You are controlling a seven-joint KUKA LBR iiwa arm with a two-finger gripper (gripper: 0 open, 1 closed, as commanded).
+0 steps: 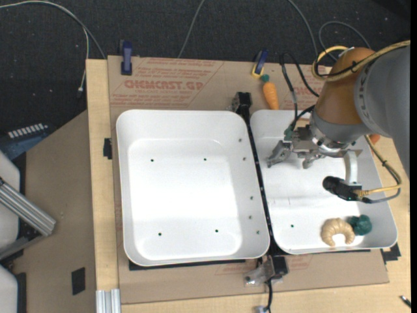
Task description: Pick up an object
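2 white bins sit side by side on a cardboard-covered bench: the left bin (189, 188) and the right bin (306, 207). In the right bin's near corner lie 2 things: 1 tan croissant (337, 231), curved and toy-like, and 1 dark green lump (361, 224) touching its right end. 1 orange carrot (269, 93) lies on the cardboard just beyond the right bin's far edge, outside both bins. 2 blue clamps (126, 56) stand at the bench's far edge.

1 arm (365, 83) reaches in from the right, orange band above the wrist, pointing down over the far half of the right bin. The gripper (292, 155) hangs above bare bin floor, well apart from the croissant. I cannot tell how wide it is set; nothing shows in it.
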